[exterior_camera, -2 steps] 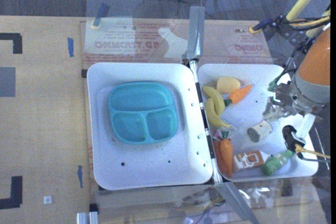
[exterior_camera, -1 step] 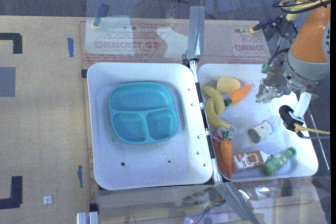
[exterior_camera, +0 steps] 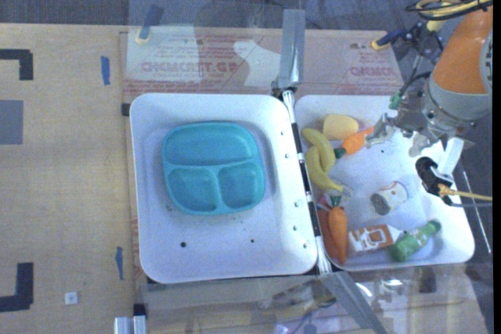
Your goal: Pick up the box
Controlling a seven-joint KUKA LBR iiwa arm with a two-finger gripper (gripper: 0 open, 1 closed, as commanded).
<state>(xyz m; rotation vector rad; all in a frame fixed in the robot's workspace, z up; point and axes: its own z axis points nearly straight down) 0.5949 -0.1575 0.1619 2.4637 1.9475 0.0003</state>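
The box [exterior_camera: 372, 237] is a small orange and white carton. It lies flat near the front edge of the right bin [exterior_camera: 462, 242], between a large carrot and a green bottle. My gripper [exterior_camera: 413, 133] hangs over the back right part of that bin, under the grey wrist and the orange band. It is well behind the box and apart from it. Nothing shows in its grasp.
The right bin also holds a banana [exterior_camera: 319, 160], a yellow fruit [exterior_camera: 340, 125], a small carrot [exterior_camera: 354, 142], a large carrot [exterior_camera: 337, 231], a green bottle [exterior_camera: 413, 241] and a small toppled cup [exterior_camera: 389, 197]. A blue divided plate [exterior_camera: 213, 167] lies in the left bin [exterior_camera: 149, 238].
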